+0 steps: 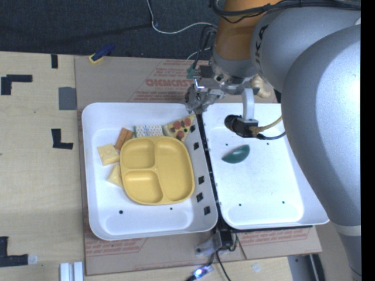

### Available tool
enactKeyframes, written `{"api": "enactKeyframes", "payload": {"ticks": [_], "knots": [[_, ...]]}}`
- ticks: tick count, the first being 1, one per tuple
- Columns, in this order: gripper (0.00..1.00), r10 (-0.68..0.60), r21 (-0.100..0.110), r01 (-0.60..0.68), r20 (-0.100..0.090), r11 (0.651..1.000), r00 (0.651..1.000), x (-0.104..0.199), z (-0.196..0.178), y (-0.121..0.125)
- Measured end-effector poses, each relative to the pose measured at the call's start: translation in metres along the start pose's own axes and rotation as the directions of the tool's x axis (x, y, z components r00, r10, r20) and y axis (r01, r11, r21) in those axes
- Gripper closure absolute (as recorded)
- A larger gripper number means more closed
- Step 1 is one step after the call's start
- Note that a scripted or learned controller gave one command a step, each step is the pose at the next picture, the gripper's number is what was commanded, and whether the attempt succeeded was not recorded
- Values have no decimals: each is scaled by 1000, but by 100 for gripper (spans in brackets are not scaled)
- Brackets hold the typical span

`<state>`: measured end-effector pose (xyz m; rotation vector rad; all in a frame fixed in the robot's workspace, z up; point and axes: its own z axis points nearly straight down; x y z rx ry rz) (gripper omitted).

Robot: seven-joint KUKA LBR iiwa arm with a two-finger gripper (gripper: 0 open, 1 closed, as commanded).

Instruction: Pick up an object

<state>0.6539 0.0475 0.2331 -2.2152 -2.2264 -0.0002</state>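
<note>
**Arm poised over the divide between two white bins**

The big grey arm with its orange band point(246, 4) fills the upper right and right side of the frame, its wrist hanging over the top of the seam where the bins meet. Below it, two shallow white plastic bins sit side by side on a brown cardboard sheet point(158, 78): the left bin point(96, 215) in the centre-left of the frame, the right bin point(275, 198) in the centre-right.

Inside the left bin lies a yellow plastic divided plate with three compartments point(157, 170), taking up most of the floor. A small dark green rounded object point(237, 154) rests alone in the upper part of the right bin, well apart from the rest.

Along the plate's upper and left edges are small pieces: a pale yellow square block point(108, 154), an orange-brown stick point(123, 137) and a patterned toy piece point(180, 127).

The two-finger gripper point(197, 101) hovers at the left bin's upper right corner, near the patterned piece; whether its fingers are apart or together cannot be told.
</note>
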Motion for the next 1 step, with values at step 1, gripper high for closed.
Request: {"api": "enactKeyframes", "payload": {"ticks": [1], "knots": [[100,4,2,-4,3,1000,1000,-6,13,6]]}}
